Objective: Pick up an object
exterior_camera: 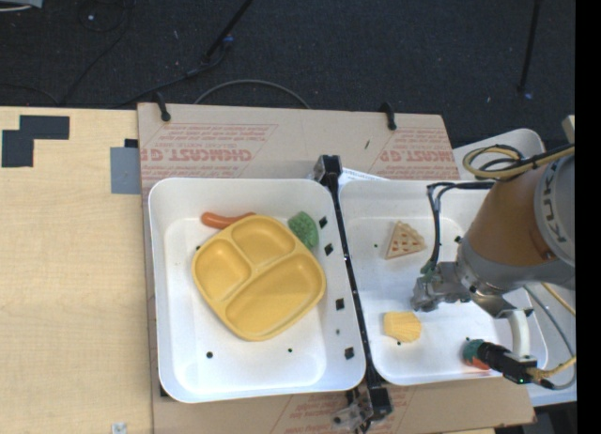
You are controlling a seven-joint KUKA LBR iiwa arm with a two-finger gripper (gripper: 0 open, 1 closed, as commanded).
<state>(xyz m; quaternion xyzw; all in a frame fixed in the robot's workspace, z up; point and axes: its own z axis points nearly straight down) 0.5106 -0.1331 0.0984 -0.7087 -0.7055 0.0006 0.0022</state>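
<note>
From the overhead camera I watch my gripper (427, 293), jaw state impossible to tell, poised in the right bin (376, 348) at eleven o'clock of the yellow block (403, 327); descending from here risks clipping its edge and skidding it away.

Orange carrot (225, 219) partly hidden under yellow divided plate (259, 275). Green leafy item (304, 228) tucked behind plate rim. End effector (427, 293) small, dark; finger gap unreadable. Arm (516, 230) covers right bin's (376, 199) far side. Red-green object (477, 353) near corner too small to identify.
</note>
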